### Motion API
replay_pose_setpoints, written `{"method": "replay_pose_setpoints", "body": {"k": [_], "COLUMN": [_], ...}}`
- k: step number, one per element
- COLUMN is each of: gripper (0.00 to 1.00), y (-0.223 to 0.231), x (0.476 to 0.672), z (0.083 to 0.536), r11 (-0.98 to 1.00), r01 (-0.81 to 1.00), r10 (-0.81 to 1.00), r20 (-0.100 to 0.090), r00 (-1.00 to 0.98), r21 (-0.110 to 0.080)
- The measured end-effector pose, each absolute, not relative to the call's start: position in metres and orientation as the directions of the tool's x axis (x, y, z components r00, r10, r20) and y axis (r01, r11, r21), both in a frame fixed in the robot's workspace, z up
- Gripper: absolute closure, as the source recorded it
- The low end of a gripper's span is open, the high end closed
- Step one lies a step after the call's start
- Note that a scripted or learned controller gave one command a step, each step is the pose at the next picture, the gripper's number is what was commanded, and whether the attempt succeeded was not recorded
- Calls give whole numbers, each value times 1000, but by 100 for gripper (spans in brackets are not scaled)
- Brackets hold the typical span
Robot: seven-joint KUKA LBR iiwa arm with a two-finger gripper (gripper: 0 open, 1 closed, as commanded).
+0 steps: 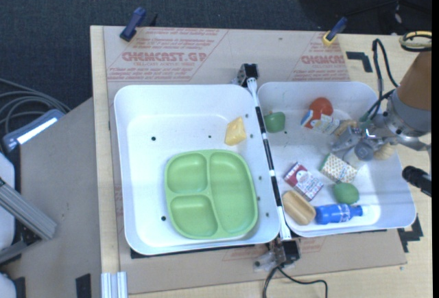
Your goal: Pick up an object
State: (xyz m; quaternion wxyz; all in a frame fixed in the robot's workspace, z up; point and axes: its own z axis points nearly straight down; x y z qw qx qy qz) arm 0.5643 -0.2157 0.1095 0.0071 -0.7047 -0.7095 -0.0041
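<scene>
Task not yet done: the metal gripper (358, 144), finger state impossible to tell, sits low in the right white bin (394, 218) beside the checkered packet (339, 167), nothing visibly lifted.

We see glossy white plastic bins (137, 152), a smooth green plastic tray (209, 193), and a matt, paper-covered table (171, 56).
</scene>
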Motion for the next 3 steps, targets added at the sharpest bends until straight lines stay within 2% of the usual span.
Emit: {"method": "replay_pose_setpoints", "body": {"k": [1, 2, 3], "gripper": [0, 0, 100], "y": [-177, -185, -185], "x": [668, 666, 668], "z": [134, 109, 121], "r11": [3, 1, 2], "r01": [1000, 1000, 1000], "r10": [1000, 1000, 1000], "r20": [0, 0, -2], "r00": [-3, -1, -2], "r21": [4, -3, 3]}}
